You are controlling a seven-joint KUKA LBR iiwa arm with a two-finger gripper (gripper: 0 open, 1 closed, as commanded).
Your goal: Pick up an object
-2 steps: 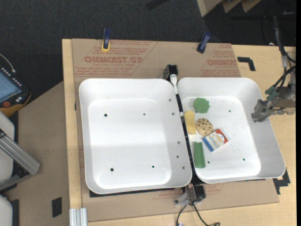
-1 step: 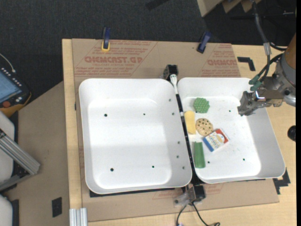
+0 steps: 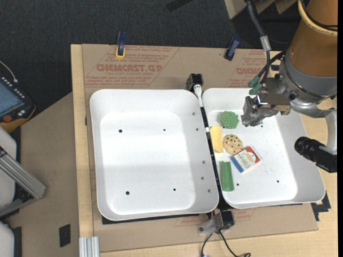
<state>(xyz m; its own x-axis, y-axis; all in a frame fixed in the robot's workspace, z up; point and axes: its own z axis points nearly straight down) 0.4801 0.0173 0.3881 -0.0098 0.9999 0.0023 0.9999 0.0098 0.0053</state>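
Fingers of the gripper [image 3: 252, 120] point down into the right bin [image 3: 289, 189], but they are dark, small and partly hidden by the wrist, so whether they stand apart or together I cannot tell; nothing shows between them. They hang over the back part of that bin, just to the right of a green knobbly block [image 3: 230, 119], which lies on the bin floor near its left wall. In front of the block, a pale yellow piece [image 3: 216, 138] lies lengthwise along that left wall. Just beside it to the right sits a round brown cookie [image 3: 232, 143] with dark specks. A small flat packet [image 3: 246, 159] in red, white and blue lies just in front and to the right of the cookie, touching or almost touching it. A green stick [image 3: 227, 175] lies along the left wall, nearer the front edge. Above the gripper, the grey arm [image 3: 313, 76] with its orange band [image 3: 320, 7] comes in from the right. Beside it, the left bin [image 3: 107, 116] rests on a brown board [image 3: 80, 90].
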